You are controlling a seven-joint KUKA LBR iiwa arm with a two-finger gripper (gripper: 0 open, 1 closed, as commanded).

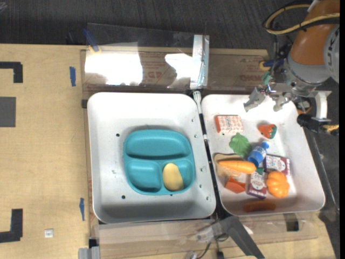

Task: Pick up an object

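My gripper [265, 99] hovers over the far edge of the right bin [312, 169], fingers spread apart with nothing between them. Below it in that bin lie a pink-and-white box [228, 124], a red strawberry [266, 129], a green leafy piece [240, 143], a blue bottle [257, 154], a carrot [236, 167], an orange pumpkin-like fruit [277, 184] and a small purple carton [256, 184]. The strawberry lies closest to the fingers, a short way toward the front.
The left bin [105, 155] holds a teal divided tray [156, 144] with a yellow potato-like item [172, 176] in its lower right compartment. A clear plastic sheet [145, 63] lies behind the bins. Cardboard covers the bench at left.
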